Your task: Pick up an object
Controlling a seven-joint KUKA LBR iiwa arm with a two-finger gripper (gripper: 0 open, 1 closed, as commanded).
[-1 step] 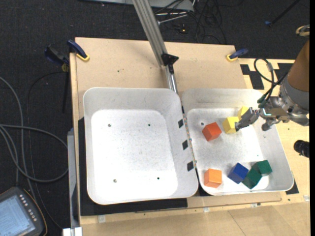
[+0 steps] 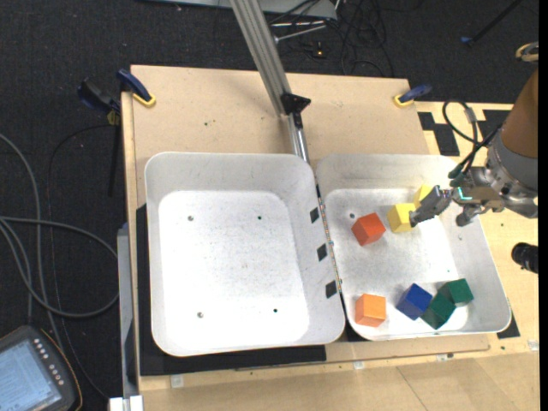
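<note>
**Gripper over the right bin, beside the yellow blocks**

Nearest the camera, along the front of the right bin (image 2: 484, 255), sit four blocks. An orange cube (image 2: 371, 309) lies at the front left. To its right is a blue cube (image 2: 416, 300), and just beside that a dark green block (image 2: 440, 308) with a second green cube (image 2: 460, 291) touching it on the right; the three form a tight cluster near the bin's front right corner.

Farther back, near the middle of the same bin, a red-orange cube (image 2: 368, 229) stands alone. Just to its right is a yellow cube (image 2: 400, 218), and a second yellow block (image 2: 424, 195) lies behind it, partly covered by the arm's tooling.

The gripper (image 2: 421, 212) reaches in from the right and sits low, right against the yellow cube's right side. Whether its fingers are apart or together cannot be told from this angle, and no block is visibly between them. Behind it the grey arm (image 2: 514, 165) rises toward the right edge.

The left bin (image 2: 163, 229) lies alongside, touching the right bin at the centre. Both rest on a tan wooden surface (image 2: 214, 110), with a metal pole (image 2: 261, 41) slanting up from its far side.
</note>
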